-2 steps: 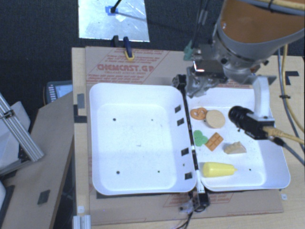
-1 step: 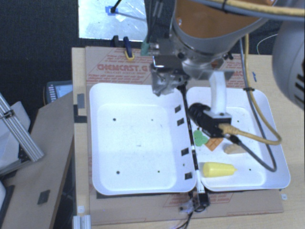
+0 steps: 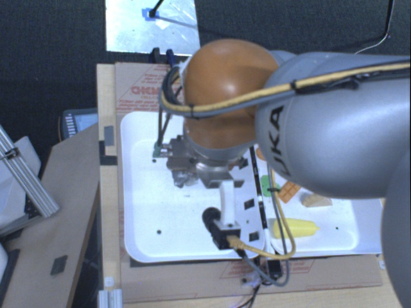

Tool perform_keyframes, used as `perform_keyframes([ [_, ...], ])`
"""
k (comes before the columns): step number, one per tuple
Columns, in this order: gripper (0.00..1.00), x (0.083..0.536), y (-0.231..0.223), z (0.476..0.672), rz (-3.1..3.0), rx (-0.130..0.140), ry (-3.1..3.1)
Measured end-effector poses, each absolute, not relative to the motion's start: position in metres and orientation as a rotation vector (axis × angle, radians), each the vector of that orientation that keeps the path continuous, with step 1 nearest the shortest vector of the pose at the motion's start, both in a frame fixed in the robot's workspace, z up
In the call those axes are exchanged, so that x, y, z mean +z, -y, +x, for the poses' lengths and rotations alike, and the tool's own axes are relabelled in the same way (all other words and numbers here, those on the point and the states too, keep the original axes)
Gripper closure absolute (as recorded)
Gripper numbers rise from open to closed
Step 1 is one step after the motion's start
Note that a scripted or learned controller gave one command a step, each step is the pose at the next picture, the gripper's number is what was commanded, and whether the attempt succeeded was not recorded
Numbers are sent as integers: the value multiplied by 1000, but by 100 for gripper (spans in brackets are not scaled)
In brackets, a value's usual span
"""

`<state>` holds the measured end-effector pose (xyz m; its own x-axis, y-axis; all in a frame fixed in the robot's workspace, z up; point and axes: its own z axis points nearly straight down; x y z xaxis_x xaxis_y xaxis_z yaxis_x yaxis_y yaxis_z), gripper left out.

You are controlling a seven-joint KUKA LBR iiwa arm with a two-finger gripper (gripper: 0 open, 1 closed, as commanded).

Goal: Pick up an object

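From the camera view, the arm (image 3: 308, 120) hangs low over the left bin (image 3: 144, 191), likely searching for a pick, and its bulk hides the gripper, so I cannot tell the grasp. A yellow object (image 3: 297, 227) and a tan block (image 3: 316, 201) lie in the right bin, well apart from the wrist (image 3: 205, 159)

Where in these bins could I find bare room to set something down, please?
Bare floor lies in the left bin, between its left wall and the arm. The right bin is crowded: yellow piece, orange piece, tan piece.
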<state>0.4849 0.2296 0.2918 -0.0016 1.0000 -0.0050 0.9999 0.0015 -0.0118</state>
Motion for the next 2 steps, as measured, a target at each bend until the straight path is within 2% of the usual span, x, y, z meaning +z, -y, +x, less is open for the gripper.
perform_keyframes([
  [1,100,318,-235,525,-2223,-7,2223],
  [2,100,202,-212,495,-2219,19,2217],
])
